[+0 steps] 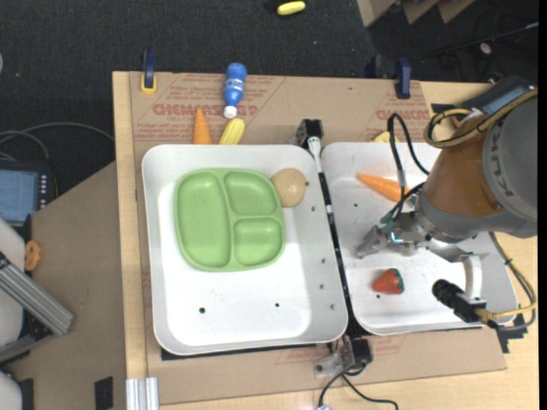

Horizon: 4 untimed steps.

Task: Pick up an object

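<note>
Right bin [479,314]: gripper [373,244] state I can't tell; you risk closing wide of the strawberry [388,282] just beside it.

The 1 arm [504,165] enters from the right side of the scene and bends down toward the left. Its upper link is grey and bulky, filling the far right, and the orange band [457,182] sits just below it, wrapped by loose black and yellow cables. Past the band, the wrist narrows to a grey section tilted down and leftward. The gripper [376,242] hangs low at the wrist's left end, its metal parts pointing left and slightly near. A small green-blue light glows on the wrist body just right of the gripper. Nothing is seen between the gripper's tips.
</note>
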Tool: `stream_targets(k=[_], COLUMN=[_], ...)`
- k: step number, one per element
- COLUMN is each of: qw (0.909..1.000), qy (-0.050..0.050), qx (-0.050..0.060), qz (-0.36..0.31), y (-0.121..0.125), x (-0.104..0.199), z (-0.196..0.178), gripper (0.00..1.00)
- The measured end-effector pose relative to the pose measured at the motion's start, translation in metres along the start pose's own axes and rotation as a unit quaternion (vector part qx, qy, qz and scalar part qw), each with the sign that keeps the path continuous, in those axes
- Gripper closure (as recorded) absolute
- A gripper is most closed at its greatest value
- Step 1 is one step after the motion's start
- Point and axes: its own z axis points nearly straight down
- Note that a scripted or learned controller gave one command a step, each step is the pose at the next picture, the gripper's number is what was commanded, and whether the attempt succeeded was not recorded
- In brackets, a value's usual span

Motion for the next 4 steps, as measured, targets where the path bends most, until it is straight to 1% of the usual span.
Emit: stream_targets(k=[1, 2, 3, 4], qw=[1.0, 1.0, 1.0, 1.0], qy=[0.001, 0.0, -0.001, -0.001], qx=[0.004, 0.002, 0.0, 0.0], qz=[0.005, 0.004, 0.004, 0.004], y=[-0.048, -0.046, -0.045, -0.045], x=[-0.029, -0.028, -0.029, -0.029], z=[-0.001, 0.0, -0.012, -0.011], gripper=[0.0, 0.0, 1.0, 0.0])
